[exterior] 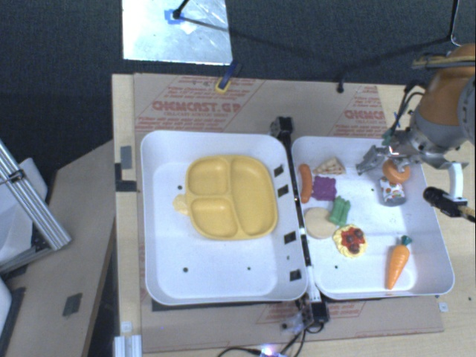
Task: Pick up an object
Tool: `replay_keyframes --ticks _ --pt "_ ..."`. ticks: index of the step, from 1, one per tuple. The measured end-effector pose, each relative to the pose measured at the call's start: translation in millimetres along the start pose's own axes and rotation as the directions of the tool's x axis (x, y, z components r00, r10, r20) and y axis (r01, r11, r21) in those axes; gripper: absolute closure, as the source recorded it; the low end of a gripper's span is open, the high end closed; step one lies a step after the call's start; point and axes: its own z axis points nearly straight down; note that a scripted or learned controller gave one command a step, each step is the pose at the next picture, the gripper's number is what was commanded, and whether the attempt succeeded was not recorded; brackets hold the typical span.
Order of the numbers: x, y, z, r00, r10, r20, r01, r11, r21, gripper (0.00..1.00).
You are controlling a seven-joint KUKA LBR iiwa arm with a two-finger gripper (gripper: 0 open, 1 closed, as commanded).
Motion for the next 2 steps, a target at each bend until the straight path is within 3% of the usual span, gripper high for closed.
replay_keyframes --ticks 1,2 --pt "-1.2 2.2 -12.3 1.0 -0.003 0.005 0.003 1.0 -0.008 1.0" --pt "7.9 2.2 -63.8 1.0 -0.003 -0.004 0.003 1.0 0.005 1.0"
